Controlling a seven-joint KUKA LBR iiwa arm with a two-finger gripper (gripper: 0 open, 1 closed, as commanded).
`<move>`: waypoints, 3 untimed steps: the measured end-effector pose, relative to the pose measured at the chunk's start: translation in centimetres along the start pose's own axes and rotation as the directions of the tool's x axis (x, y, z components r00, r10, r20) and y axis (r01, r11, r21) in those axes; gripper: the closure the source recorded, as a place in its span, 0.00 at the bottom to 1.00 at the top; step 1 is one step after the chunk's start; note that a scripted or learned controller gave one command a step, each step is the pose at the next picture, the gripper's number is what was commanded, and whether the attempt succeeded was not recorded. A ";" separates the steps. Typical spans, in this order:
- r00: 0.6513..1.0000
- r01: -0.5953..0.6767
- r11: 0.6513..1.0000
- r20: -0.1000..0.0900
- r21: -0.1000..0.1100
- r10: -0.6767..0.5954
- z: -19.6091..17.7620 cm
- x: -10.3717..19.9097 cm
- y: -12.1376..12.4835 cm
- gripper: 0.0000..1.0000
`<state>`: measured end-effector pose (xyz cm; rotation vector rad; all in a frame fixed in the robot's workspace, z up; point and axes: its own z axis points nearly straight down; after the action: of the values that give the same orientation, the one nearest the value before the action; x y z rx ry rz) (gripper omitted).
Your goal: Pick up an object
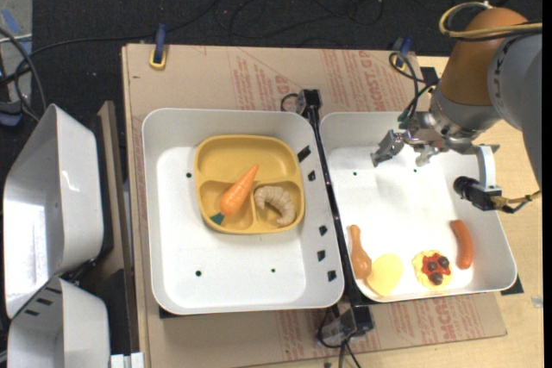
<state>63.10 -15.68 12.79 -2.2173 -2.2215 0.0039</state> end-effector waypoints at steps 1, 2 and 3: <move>1.000 -0.001 1.000 0.000 -0.001 0.001 3.8 0.1 0.0 0.00; 1.000 0.000 1.000 0.002 -0.006 0.000 2.5 0.1 0.1 1.00; 1.000 0.001 1.000 0.002 -0.011 -0.001 -4.0 -0.1 0.5 1.00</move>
<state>63.59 -15.78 16.77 -2.2229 -2.2296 -0.0063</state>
